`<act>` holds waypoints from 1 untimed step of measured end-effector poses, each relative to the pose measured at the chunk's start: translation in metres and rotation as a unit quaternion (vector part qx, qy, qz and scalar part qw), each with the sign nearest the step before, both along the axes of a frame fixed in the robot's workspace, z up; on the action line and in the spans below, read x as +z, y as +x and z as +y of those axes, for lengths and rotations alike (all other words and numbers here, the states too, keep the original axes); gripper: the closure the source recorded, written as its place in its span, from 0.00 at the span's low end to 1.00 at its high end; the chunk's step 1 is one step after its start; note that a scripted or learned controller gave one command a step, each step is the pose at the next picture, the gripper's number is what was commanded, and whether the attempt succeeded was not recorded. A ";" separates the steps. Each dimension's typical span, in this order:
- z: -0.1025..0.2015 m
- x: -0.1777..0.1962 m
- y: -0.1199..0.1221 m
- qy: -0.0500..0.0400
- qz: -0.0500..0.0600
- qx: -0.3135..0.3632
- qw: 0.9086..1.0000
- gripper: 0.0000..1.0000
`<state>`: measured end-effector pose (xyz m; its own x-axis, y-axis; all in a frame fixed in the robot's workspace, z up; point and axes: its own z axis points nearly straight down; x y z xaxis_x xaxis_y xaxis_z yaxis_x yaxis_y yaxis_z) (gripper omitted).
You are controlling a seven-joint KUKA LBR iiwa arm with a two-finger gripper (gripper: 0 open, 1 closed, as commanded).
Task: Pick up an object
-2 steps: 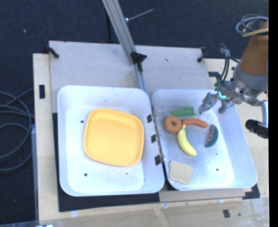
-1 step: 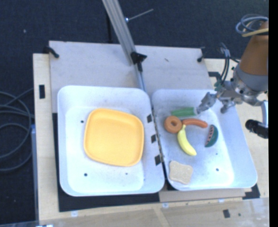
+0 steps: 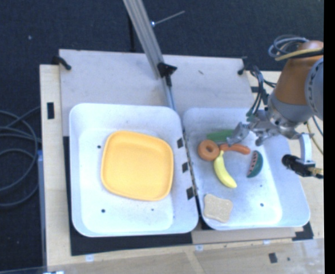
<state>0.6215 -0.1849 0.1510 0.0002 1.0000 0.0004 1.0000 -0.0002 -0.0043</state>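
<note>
a: left bin (image 3: 87,153) carries the yellow plate (image 3: 137,165), filling its middle. right bin (image 3: 287,207) has the small food.

b: gripper (image 3: 251,131) hangs over that bin's far edge. open or closed? can't tell.

a: carrot (image 3: 239,149) lies just beneath, long axis across the bin. then banana (image 3: 224,172), bread (image 3: 217,207), watermelon slice (image 3: 254,164), doughnut (image 3: 209,149).

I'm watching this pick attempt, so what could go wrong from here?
The gripper hovers over a tight cluster: the carrot touches the donut, and the banana lies just below. Closing there may catch two items or nudge them apart. The green item is partly hidden by the gripper, so a grab at it could miss.
</note>
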 end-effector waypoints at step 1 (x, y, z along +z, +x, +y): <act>0.000 -0.052 -0.001 0.000 -0.001 0.000 1.000 0.00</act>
<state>0.6207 -0.1853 0.0993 0.0007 1.0000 0.0000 1.0000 -0.0007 -0.0027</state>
